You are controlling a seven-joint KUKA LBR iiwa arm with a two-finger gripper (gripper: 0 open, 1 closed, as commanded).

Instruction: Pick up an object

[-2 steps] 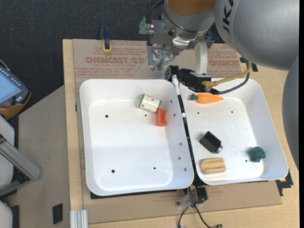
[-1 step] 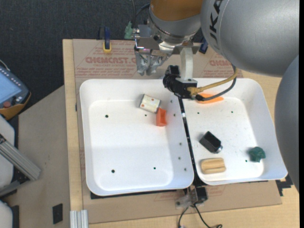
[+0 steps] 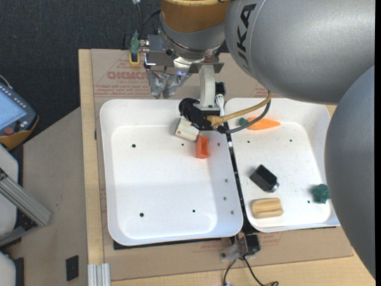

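In the right bin (image 3: pixel 292 165), a tan block (image 3: pixel 265 208) lies by the near edge, with a black block (image 3: pixel 263 177) just beyond it. A small red block (image 3: pixel 202 147) lies toward the far right corner of the left bin (image 3: pixel 161 177), its long axis running near to far. The arm (image 3: pixel 297 34) reaches in from the right, and the gripper (image 3: pixel 165 88) points down by that bin's far edge, apart from the red block; whether it is open or closed cannot be told.
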